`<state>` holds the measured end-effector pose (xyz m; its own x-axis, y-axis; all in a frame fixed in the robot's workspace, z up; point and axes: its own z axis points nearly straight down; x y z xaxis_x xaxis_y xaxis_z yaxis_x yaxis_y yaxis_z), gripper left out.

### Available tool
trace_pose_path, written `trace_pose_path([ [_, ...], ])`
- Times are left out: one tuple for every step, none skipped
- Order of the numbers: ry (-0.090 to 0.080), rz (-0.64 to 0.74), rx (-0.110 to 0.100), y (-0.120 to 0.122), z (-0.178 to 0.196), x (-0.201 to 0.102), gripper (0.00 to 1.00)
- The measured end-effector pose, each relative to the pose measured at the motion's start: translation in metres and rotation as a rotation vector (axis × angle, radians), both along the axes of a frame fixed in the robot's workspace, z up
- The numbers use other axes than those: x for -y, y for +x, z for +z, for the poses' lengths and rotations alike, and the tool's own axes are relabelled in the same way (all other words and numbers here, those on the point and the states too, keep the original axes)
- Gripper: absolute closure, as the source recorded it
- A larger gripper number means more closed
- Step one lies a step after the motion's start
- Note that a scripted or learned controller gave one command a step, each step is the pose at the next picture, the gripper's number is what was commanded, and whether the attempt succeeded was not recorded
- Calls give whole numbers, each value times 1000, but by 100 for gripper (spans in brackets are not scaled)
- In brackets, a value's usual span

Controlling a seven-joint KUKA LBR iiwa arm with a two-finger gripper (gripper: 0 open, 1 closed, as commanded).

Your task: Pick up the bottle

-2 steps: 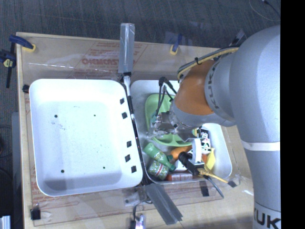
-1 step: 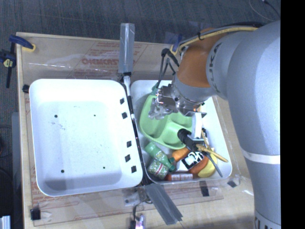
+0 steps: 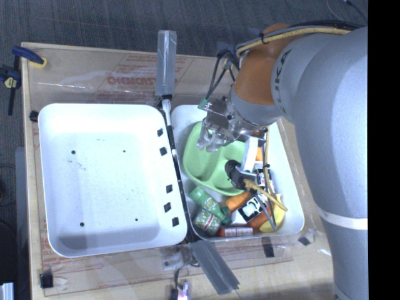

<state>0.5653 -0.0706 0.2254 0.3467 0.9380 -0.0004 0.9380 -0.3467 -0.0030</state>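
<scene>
Tabletop (image 3: 94, 74): pale wood under a clear printed sheet, carrying two shallow white bins side by side, with blue clamps at its far left corner
Left bin (image 3: 56, 120): wide white floor with a few dark specks, its rim running close to the tabletop's left and near edges; plenty of open room inside
Divider (image 3: 170, 167): the two bins' inner rims met here, touching, marked with small black tabs; a grey strip (image 3: 167, 61) ran away from its far end and another (image 3: 215, 270) from its near end
Right bin (image 3: 294, 211): crowded, its contents heaped toward the near and right walls; only a thin band of bare white floor showed at the far left corner
Arm (image 3: 325, 105): grey with an orange band, reaching in from the right and covering the right bin's far right part
Pincer (image 3: 211, 139): low over the green bowl (image 3: 209, 167), in the far half of the right bin; whether the fingers stood apart or together could not be told, and nothing was seen between them
Bottle (image 3: 208, 200): green, lying on its side near the divider in the right bin's near left part, just beside the bowl's near rim, well apart from the pincer
Bottle's look: translucent green body with a patterned label end (image 3: 206, 220) toward the near wall
Neighbours: an orange piece (image 3: 236, 200) touching its right side, a red-brown tube (image 3: 236, 232) along the near wall, and a yellow item (image 3: 275, 217) by the right wall
</scene>
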Motion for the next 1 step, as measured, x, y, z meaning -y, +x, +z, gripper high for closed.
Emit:
trace_pose_path([
  [1, 0, -1, 0, 0, 0, 0],
])
